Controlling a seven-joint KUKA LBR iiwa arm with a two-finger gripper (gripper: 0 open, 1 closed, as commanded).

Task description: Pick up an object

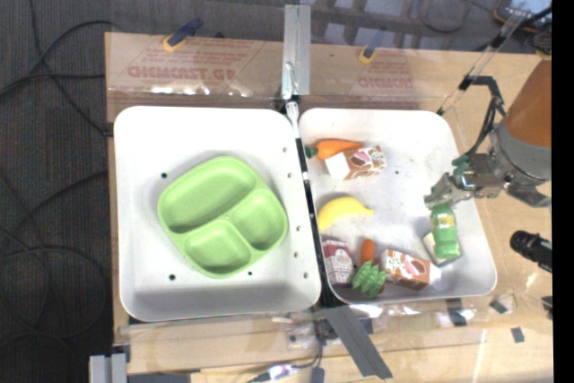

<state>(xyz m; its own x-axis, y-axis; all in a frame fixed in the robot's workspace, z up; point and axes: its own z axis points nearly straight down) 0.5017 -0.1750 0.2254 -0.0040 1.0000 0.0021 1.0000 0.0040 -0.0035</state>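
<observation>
**Arm hanging over the right bin, above a green bottle**

Lying in the left bin (pixel 134 139) is the largest thing, a light green divided plate (pixel 222 215) with three compartments, sitting a bit turned. The right bin (pixel 413 126) is holding all the small things. The arm (pixel 529 126), grey with its orange band, is reaching in from the right, and its gripper (pixel 446 195) is hanging over the right side of this bin. I cannot tell how the jaws are standing.

Just under the gripper a small green bottle (pixel 445 235) with a white label is lying near the bin's right wall, its long axis running nearly from far to near, the cap end toward the gripper.

Further left a yellow banana (pixel 342 211) is resting, and a carrot (pixel 336 148) is lying beside a small carton (pixel 357 162). Near the front wall a red can (pixel 337 261), a green toy (pixel 369 277) and another carton (pixel 406 268) are crowding together.
</observation>
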